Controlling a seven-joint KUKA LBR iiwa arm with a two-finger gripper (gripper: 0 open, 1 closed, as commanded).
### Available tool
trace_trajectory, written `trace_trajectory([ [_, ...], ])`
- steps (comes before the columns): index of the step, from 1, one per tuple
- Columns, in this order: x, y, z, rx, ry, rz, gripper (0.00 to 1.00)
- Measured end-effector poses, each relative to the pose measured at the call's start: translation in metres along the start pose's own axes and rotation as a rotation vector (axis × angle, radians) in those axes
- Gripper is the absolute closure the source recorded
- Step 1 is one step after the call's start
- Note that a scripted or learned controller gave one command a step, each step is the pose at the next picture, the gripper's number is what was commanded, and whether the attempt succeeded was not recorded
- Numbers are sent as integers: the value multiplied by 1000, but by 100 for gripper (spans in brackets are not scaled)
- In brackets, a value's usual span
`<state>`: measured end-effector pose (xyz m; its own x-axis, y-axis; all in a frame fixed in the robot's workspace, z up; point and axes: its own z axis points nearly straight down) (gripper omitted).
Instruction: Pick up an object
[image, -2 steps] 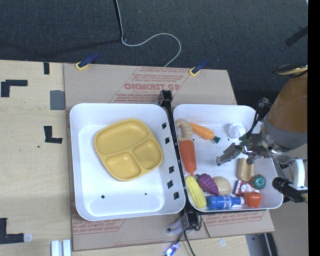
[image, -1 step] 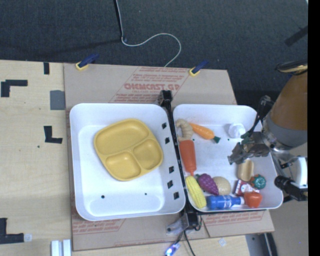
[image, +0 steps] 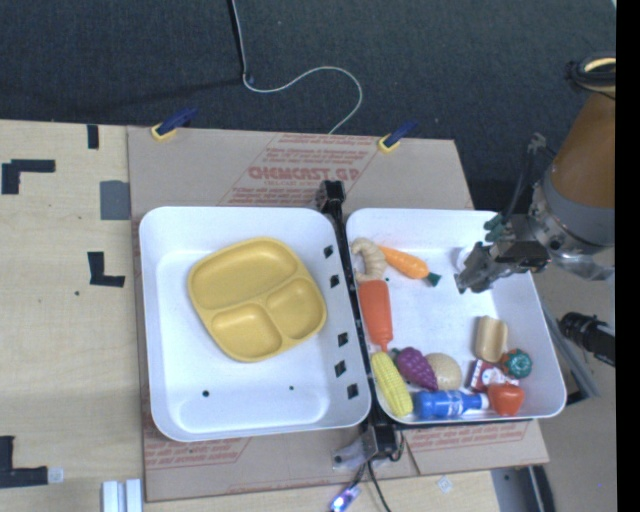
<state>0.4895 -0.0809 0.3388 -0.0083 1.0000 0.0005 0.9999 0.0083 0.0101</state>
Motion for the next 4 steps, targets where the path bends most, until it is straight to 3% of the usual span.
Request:
trace_trajectory([
  [1, 107, -5, 67, 19, 2, -3, 100],
  [2, 136, -4, -38, 1, 2, 1, 100],
  [4, 129, -4, -83, 10, -1, 6, 100],
])
